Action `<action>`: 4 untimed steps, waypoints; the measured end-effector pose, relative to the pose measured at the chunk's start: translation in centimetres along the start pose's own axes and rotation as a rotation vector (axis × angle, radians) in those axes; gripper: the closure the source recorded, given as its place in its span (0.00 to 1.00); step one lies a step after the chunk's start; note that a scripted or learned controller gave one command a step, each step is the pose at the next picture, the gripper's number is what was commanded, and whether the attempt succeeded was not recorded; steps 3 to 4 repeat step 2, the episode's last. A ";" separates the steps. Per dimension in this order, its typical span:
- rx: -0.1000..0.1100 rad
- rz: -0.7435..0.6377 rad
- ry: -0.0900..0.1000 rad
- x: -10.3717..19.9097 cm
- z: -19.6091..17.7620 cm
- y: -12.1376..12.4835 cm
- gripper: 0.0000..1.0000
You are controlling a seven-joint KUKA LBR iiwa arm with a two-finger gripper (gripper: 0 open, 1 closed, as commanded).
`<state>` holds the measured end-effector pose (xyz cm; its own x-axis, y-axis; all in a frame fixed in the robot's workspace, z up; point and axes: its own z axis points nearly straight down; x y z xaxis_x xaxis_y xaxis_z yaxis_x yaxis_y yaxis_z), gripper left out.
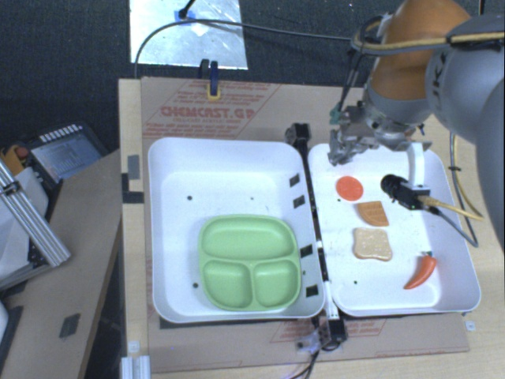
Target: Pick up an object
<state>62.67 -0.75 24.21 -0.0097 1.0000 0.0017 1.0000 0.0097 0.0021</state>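
Red disc [349, 187] is the likeliest pick: it lies flat on the floor of the view-right bin [451, 226], toward the bin's back-left corner, and is the item closest to the tool.

Gripper [341, 155] hangs just behind the disc, over that same corner, apparently pointing down. Jaw state: can't tell, since the tip is small and dark against the wrist hardware. No item seen in its grip. The grey arm [461, 85] comes in from the view's right, above the bin's back wall.

Risks, as a guess:
- The disc looks thin and flat, so there's not much edge to catch. A close could skate over the top or flick it away.
- The gripper is offset from the disc, not over it. A straight drop would prob. hit bare floor.
- The corner is tight, w/ the bin wall and centre divider near. A low approach could clip the rim.
- The cracker [372, 212] sits just beside the disc (can't tell if touching) and a wide close could shove it.

Containers:
- View-right bin holds the disc, the cracker, then toast [372, 245] just in front of the cracker. A red pepper [421, 272] lies apart, near the front-right.
- View-left bin [181, 172] holds a green plate [248, 260] w/ three sections and nothing on it, set toward the front-right.
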 end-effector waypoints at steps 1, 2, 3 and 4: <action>0.001 0.000 0.000 5.0 1.4 0.4 1.00; 0.000 0.000 0.000 10.9 0.6 0.2 1.00; 0.000 0.000 0.000 10.9 0.6 0.2 1.00; 0.000 0.000 0.000 10.9 0.6 0.2 1.00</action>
